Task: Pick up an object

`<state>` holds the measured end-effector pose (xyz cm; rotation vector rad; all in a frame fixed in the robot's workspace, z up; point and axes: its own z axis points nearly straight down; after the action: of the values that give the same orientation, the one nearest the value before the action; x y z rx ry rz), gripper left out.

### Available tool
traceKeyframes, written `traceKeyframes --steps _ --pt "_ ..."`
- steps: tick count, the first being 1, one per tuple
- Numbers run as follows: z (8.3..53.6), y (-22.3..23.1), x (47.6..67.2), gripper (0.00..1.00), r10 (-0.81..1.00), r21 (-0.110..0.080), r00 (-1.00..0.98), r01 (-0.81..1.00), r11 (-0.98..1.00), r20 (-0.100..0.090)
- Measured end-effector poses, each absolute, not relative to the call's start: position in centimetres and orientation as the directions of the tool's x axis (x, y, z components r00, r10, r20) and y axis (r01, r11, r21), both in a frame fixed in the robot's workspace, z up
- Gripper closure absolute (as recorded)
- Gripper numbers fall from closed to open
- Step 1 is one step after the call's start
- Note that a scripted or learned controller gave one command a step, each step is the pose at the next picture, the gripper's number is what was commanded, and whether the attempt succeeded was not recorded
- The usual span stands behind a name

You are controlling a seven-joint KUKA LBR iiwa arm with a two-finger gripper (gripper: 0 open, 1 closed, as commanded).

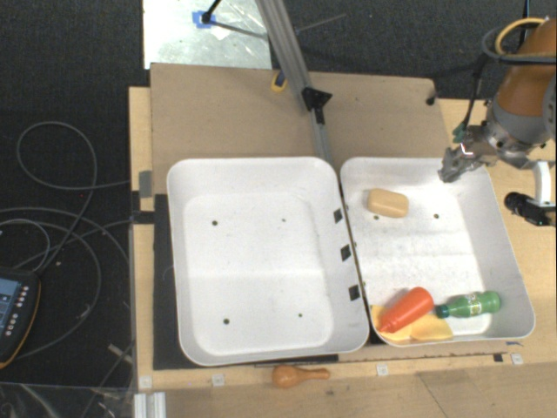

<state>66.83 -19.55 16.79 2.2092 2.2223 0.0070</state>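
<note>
Up at the right bin's (pixel 487 225) far right corner, the hand (pixel 452 165) hangs over the rim; whether it is open or closed I cannot tell. Inside lie a tan block (pixel 387 203) near the far wall, and an orange carrot (pixel 406 309), yellow piece (pixel 431 330) and green bottle (pixel 468 304) along the near edge.

You see the scene under bright, even light from above. The two white bins (pixel 252 259) glare almost to pure white, so their surface detail washes out and only faint specks remain. Shadows are soft and short: a thin dark rim runs under the bins' front edges. A pale patch of floor (pixel 204 20) at the top reflects strongly. The dark carpet (pixel 61 77) stays legible, its cables clear. Focus is fair across the table (pixel 365 111), though the picture is coarse and edges look slightly soft.
</note>
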Motion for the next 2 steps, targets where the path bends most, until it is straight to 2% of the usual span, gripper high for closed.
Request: traceKeyframes --steps 2 --pt "24.6 -20.0 67.7 1.0 1.0 0.006 -0.007 1.0 0.007 -0.002"
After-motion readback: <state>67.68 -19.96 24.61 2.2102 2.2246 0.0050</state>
